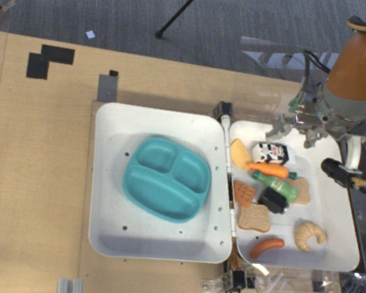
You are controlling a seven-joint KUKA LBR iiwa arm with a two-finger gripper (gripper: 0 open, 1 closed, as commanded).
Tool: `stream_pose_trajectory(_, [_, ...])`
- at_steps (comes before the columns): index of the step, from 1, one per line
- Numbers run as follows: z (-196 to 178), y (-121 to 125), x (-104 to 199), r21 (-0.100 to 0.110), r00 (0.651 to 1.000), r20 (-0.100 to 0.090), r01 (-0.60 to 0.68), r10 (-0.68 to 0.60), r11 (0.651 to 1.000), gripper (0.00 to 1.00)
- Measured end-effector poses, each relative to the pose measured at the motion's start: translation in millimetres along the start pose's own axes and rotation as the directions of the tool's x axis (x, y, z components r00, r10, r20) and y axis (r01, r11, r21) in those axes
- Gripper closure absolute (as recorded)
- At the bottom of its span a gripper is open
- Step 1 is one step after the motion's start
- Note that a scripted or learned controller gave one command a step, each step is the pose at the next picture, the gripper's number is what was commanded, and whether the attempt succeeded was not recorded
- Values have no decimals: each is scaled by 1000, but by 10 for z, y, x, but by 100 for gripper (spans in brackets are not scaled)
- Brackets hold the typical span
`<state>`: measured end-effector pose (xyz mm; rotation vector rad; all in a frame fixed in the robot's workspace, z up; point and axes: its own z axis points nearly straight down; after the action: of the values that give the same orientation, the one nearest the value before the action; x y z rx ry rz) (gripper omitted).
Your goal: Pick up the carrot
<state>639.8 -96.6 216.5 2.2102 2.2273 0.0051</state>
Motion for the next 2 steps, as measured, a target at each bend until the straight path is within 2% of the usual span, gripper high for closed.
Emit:
stream_pose_trajectory(1, [975,-429,108,7,983,-2,185,-184,983,0])
stream_pose_trajectory(2, [1184,22,-64,19,991,-1,135,-135,991,0])
